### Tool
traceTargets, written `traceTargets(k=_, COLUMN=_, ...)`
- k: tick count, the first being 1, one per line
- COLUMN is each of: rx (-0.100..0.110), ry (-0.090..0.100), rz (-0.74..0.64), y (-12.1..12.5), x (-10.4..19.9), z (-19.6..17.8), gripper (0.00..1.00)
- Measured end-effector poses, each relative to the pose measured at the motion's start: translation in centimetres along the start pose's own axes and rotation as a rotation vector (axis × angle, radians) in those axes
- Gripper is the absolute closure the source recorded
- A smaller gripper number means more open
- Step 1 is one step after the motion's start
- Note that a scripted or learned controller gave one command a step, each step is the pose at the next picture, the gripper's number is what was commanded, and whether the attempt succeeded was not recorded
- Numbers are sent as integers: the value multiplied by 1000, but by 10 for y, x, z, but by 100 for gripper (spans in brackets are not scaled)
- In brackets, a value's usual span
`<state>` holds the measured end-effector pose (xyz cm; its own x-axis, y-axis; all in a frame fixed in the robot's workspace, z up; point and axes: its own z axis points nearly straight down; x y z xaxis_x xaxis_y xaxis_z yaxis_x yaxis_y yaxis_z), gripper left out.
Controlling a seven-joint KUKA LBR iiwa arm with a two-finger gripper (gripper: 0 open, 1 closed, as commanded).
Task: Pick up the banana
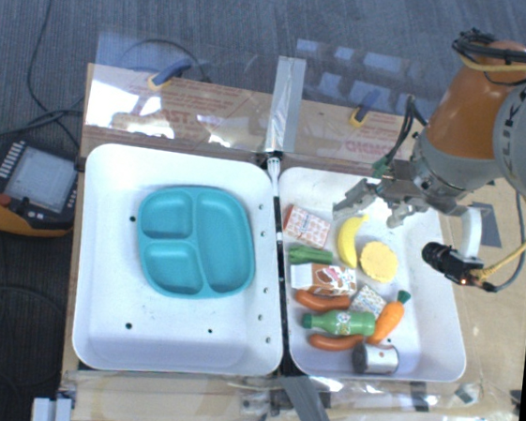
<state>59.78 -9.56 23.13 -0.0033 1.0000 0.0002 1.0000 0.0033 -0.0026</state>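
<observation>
The grey two-finger gripper (378,206), fingers spread and holding nothing, hangs near the right white bin's (449,316) back wall just above the short, curved yellow banana (348,239), hemmed between a round yellow disc (379,261) and a patterned packet (307,225).

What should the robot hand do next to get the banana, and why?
Probably go straight down a little. The gripper hangs open just above the top end of the banana in the right bin, and nothing is between its fingers yet. The banana lies close beside the yellow round piece, so a careful drop should put the fingers around the banana alone.
</observation>
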Motion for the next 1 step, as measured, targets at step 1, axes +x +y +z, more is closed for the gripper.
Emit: traceTargets(k=1, rx=-22, ry=-2, rz=149, y=22, x=-35, z=127, gripper=0)
